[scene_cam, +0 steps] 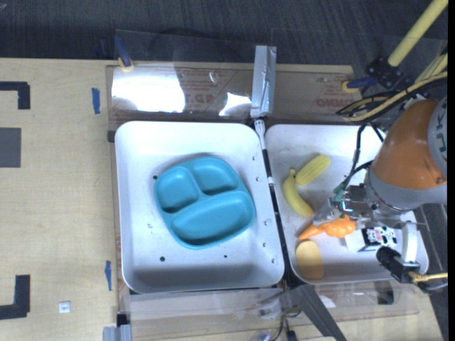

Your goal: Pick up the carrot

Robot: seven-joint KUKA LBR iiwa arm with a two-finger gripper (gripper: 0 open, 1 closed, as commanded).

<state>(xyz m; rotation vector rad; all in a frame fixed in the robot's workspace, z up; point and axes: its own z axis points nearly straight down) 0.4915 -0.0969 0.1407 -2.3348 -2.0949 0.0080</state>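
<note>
Nearest me, the carrot (333, 227) lies in the right bin (281, 190) under my pincer (350, 206), grip unreadable, so lifting remains.

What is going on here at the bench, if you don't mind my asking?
The grey arm's two-finger gripper is down in the right white bin, right at the orange carrot. A yellow banana, a corn cob and a tan bread-like piece lie nearby. The left white bin holds a blue divided plate.
</note>
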